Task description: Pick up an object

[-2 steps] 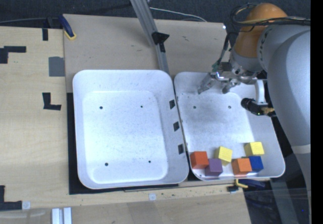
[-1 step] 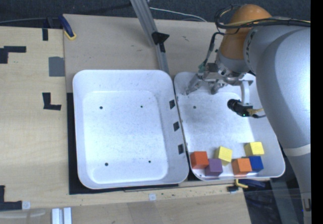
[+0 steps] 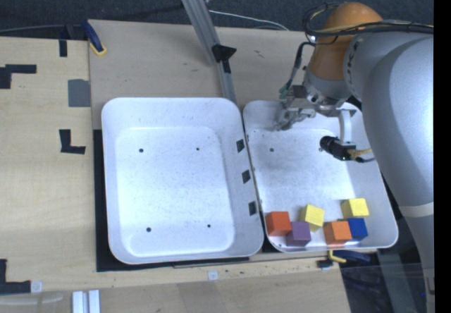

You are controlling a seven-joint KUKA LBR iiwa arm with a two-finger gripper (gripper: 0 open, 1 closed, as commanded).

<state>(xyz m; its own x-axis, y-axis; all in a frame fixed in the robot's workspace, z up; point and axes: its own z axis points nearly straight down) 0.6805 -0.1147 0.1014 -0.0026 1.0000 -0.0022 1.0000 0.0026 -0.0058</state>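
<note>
Camera view: overhead, slanted, both bins in frame
Gripper [image 3: 287, 118]: parked over the far rim of the right bin [image 3: 310, 163]; honestly can't tell its state, too small and blurry
Blocks: all bunched at the near edge, well apart from the gripper — orange block [image 3: 278, 222], purple block [image 3: 300, 232], yellow block [image 3: 313, 215], second orange block [image 3: 337, 231], blue block [image 3: 357, 228], second yellow block [image 3: 355, 207]
Left bin [image 3: 169, 178]: white, shallow
Risk: blocks touch each other and hug the wall, so my guess is a grab nudges neighbours or clips the rim
</note>
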